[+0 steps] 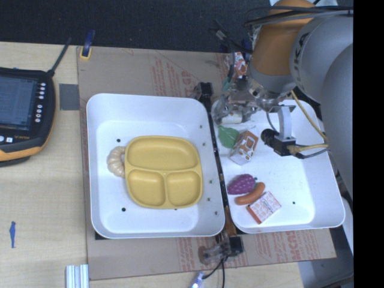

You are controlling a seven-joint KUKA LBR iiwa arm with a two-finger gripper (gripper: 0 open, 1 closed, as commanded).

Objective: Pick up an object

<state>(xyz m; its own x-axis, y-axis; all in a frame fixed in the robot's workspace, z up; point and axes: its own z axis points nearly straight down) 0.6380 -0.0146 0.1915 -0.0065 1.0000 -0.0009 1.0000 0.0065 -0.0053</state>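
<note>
My gripper [233,108] hangs over the far left corner of the right bin [312,212], just above a green item [228,136]. A small brown and white carton [244,147] lies beside the green item. Nearer the front of that bin lie a purple bunch of grapes [241,183], an orange sausage [250,194] and a red and white packet [264,206]. The grey arm with its orange band [282,35] covers the bin's far right part.
The left bin [108,110] holds a yellow divided tray [163,171] with a beige pastry [116,161] at its left side. A tablet-like pendant [23,113] sits on the bench at far left. Cables and a black part [282,143] hang over the right bin.
</note>
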